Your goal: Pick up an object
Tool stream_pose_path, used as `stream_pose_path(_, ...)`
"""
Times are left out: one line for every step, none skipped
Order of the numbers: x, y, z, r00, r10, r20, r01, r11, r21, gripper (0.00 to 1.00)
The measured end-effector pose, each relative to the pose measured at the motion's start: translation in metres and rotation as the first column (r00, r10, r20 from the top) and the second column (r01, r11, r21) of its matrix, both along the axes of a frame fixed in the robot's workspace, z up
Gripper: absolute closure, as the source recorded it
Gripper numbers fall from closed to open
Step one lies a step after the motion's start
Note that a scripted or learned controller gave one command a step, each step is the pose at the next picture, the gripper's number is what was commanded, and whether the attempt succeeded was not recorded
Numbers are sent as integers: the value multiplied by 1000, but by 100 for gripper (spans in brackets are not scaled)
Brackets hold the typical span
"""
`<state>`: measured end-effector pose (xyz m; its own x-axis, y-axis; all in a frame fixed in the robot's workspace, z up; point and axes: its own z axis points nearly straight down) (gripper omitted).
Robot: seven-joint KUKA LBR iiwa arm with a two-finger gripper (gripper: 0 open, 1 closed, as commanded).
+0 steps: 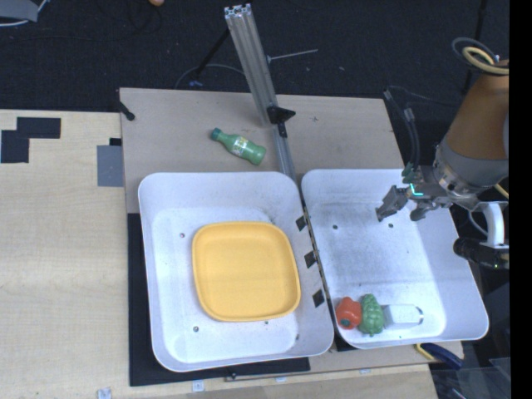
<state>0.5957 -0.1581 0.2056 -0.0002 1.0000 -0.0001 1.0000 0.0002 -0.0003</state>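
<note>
Lying against the near wall of the right bin [465, 306], a red and green toy vegetable [360, 313] and a pale clear object [403, 314] just beside it are the nearest candidates for a pick. The tool [405, 204] hangs over the far half of that bin, well apart from them, its two dark fingers spread wide with nothing between them. A yellow plate [246, 270] fills much of the left bin [158, 198], and a green bottle [239, 146] lies on the surface [349, 131] beyond both bins. Risk lies in the corner: the pieces sit tight to the wall and to each other, so a descending finger could strike the rim or land on top of one, pushing it aside. The clear piece looks slippery and hard to locate.
</note>
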Motion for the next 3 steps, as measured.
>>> stream_pose_path(0,0,0,1000,0,0,0,1000,0,0)
stream_pose_path(0,-1,-63,1000,0,-5,0,1000,1,0)
stream_pose_path(-1,-1,-115,1000,1,-2,-1,1000,0,0)
